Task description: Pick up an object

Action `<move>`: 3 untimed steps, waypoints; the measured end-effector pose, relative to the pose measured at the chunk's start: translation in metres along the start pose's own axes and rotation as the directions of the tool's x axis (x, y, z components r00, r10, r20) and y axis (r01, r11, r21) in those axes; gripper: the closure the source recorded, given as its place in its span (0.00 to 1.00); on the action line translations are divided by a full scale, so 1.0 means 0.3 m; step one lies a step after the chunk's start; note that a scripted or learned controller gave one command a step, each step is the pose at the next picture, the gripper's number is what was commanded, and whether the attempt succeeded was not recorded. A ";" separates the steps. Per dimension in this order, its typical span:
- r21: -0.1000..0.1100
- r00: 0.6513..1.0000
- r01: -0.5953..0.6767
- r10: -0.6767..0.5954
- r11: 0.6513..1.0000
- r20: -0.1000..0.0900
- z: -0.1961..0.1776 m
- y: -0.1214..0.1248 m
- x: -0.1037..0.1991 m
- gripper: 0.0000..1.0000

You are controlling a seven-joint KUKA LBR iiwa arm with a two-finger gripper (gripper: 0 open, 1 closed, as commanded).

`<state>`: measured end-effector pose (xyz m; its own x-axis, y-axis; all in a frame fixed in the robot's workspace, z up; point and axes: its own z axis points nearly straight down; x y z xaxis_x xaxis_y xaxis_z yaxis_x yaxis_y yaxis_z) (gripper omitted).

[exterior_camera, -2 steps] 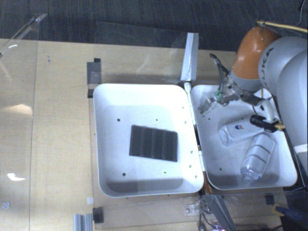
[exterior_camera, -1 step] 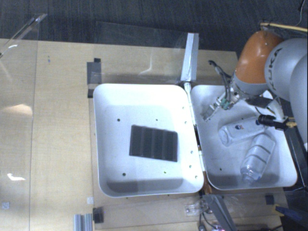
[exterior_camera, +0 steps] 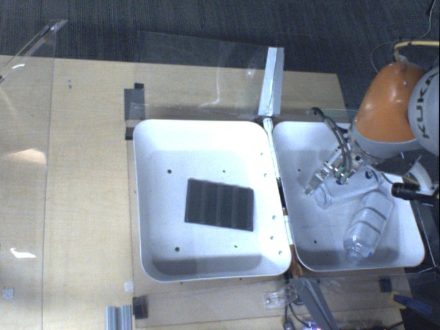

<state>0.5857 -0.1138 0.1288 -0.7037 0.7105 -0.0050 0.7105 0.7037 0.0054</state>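
Clear plastic bottle (exterior_camera: 366, 227) lay just below the hand (exterior_camera: 335, 172), probably light, slick, crushable; its mid-body looked the best grip. Hand's clench: I couldn't tell.

Clear glossy plastic bottle (exterior_camera: 364, 229), matt ribbed black pad (exterior_camera: 219, 204)

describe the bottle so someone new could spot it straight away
Of the two white bins, take the right bin, where the arm reaches in. The bottle lies on its side in the near right part, below the gripper. It is clear plastic, unlike the dark ribbed pad in the left bin.
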 end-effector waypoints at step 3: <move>-0.025 0.964 0.265 -0.265 0.964 -0.009 -0.001 0.049 -0.205 0.00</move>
<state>0.6394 -0.1470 0.1294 -0.8669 0.4984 0.0029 0.4983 0.8666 0.0285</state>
